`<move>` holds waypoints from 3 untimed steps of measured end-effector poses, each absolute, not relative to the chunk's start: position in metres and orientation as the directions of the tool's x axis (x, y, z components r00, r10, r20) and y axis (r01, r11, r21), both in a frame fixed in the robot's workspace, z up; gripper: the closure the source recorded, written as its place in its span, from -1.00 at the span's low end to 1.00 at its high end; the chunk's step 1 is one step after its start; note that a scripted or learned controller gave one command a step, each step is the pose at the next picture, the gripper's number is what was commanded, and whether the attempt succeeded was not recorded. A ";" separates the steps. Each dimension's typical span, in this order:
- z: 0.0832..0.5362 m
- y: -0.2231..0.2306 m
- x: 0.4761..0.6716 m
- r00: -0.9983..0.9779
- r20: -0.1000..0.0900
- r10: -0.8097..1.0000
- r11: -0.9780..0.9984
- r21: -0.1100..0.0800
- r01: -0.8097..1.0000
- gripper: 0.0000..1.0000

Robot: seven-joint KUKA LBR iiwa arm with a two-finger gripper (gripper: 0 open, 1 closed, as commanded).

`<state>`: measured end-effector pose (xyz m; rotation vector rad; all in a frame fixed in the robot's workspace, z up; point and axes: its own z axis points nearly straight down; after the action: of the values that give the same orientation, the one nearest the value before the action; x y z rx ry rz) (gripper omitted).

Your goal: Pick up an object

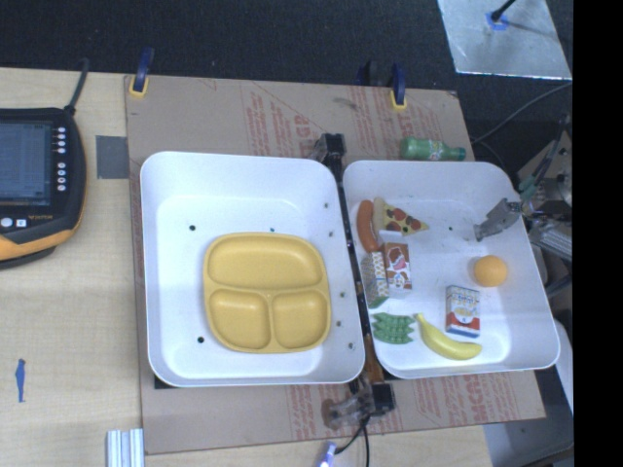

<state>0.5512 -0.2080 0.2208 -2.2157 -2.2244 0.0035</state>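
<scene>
A robotics lab: teach pendant (34,185), clamped cardboard (292,115), white bins (165,261).

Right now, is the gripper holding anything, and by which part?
Nothing is held. The gripper sits over the right bin, above the orange, with nothing between its fingers.

The worktop (58,358) is light wood, covered in its central area by a brown cardboard sheet (292,115) printed with faint red lettering. Two blue clamps (141,71) (397,84) grip the far edge of the sheet. A grey patch of tape (112,157) lies on the worktop just left of the sheet. A teach pendant (34,188) with a dark screen, a row of buttons and an orange lower rim rests at the left edge; its cable runs away from its upper right corner. A green bottle (431,149) lies on its side on the cardboard. Dark carpet (243,17) lies beyond the worktop. A small blue mark (20,379) sits near the front left.
</scene>
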 end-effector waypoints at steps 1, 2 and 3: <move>0.193 -0.211 0.556 -0.005 0.000 1.000 0.005 -0.005 1.000 -1.00; 0.091 -0.211 0.552 -0.005 0.000 1.000 0.005 -0.005 1.000 -1.00; 0.102 -0.212 0.553 -0.007 -0.001 1.000 0.007 -0.005 1.000 1.00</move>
<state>0.5529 -0.2123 0.1019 -2.2122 -2.2270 0.0060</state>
